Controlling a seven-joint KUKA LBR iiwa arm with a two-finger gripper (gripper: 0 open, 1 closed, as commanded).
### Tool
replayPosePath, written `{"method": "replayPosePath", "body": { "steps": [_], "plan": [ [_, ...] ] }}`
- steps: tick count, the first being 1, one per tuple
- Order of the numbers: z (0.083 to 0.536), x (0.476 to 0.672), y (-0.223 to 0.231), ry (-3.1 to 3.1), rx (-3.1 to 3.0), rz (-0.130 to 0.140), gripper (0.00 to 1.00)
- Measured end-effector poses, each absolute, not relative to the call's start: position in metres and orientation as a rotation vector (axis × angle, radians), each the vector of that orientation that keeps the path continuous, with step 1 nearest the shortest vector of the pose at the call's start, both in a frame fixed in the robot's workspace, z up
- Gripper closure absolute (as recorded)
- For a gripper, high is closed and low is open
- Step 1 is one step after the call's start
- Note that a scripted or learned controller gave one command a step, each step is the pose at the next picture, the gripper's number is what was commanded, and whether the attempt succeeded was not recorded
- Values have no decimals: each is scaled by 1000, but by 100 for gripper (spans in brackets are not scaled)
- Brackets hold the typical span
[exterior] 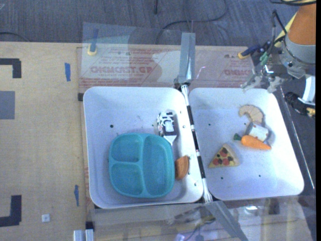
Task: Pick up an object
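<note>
The right bin (281, 179) holds a pizza-slice toy (223, 156), an orange carrot (256, 143), a small white and grey piece (259, 132) and a tan curved piece (252, 112). In the left bin (100, 109) lie a teal divided tray (142, 165), a black and white toy (167, 123) and an orange-brown piece (182, 166). My gripper (264, 81) hangs over the far right corner of the right bin, above and apart from the tan piece. Nothing shows between its fingers.
A grey metal divider (186, 59) runs up from between the two bins. Cables (200, 4) lie on the dark floor behind the bench. Blue tape marks (67, 72) sit on the wooden bench to the left.
</note>
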State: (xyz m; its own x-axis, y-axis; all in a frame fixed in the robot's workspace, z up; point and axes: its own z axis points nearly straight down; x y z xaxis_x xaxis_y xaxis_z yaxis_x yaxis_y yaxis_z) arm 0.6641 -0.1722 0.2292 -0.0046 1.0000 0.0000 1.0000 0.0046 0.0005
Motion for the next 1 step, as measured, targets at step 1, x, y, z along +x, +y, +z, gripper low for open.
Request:
{"method": "replayPosePath", "body": {
  "steps": [1],
  "plan": [
    [94,584,-168,2405,2017,3,0]
  ]
}}
